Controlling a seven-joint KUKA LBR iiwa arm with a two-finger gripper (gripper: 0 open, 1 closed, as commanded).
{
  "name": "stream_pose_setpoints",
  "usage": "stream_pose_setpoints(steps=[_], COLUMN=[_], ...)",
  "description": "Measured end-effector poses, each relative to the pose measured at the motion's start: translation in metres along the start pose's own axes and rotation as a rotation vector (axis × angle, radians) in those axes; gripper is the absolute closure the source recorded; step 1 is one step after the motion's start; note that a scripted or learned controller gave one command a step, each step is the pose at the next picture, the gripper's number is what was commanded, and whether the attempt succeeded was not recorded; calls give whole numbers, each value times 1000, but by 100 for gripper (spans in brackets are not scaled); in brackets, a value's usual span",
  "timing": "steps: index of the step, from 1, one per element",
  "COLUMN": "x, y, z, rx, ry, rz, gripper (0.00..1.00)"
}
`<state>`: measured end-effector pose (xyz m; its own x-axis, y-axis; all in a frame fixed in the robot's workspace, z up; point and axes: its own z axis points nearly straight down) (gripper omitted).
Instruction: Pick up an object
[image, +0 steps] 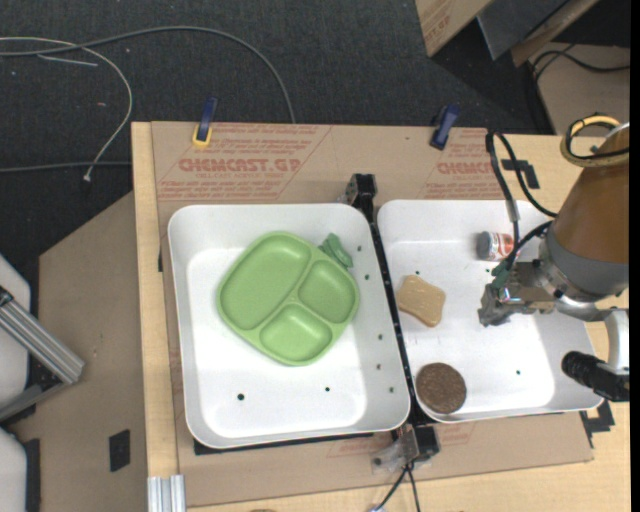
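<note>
In the right bin (520, 385) lie a tan sponge-like block (421, 300), a round brown disc (440, 387) near the front rim, and a small can with a red and silver label (495, 244) toward the back. My gripper (496, 308) hangs low over the middle of the right bin, to the right of the tan block and below the can. Nothing shows between its dark fingers, and their spacing is too small to read. The left bin (210, 390) holds a green divided plate (288, 297) with a small green object (337, 250) at its upper right edge.
The orange-banded arm (600, 215) covers the right bin's far right side. Cables run along the bin's back right corner. A black divider clamp (362, 188) sits between the bins at the back, and blue clips (206, 112) hold the cardboard base.
</note>
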<state>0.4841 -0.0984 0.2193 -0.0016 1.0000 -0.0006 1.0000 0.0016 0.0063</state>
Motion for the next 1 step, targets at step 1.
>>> stream_pose_setpoints(steps=[1], x=[0], y=[2], z=[-65], rx=[-2], ry=[-1], rz=[0], gripper=[100])
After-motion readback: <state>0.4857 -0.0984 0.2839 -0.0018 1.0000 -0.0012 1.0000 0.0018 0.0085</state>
